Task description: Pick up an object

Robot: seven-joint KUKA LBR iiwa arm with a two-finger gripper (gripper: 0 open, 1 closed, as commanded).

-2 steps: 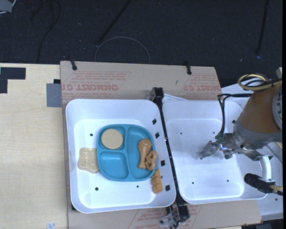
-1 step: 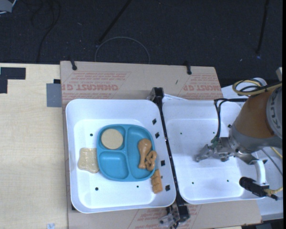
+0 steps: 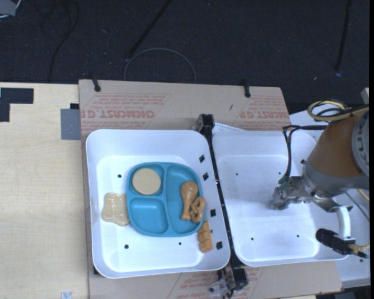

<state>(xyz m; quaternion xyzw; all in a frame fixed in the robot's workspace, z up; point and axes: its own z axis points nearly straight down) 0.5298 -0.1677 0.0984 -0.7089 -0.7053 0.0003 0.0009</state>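
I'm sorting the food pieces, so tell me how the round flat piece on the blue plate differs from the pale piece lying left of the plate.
The round piece is a tan disc with a smooth circular outline; the pale piece is lighter, cream-coloured and lumpy-edged. The round piece sits in the upper-left compartment of the blue plate; the pale piece lies on the floor of the left bin, against the plate's left edge. Both lie flat, far from the gripper.

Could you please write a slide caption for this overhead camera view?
KUKA arm's claw low in the right bin; left bin holds a blue divided plate of toy food.
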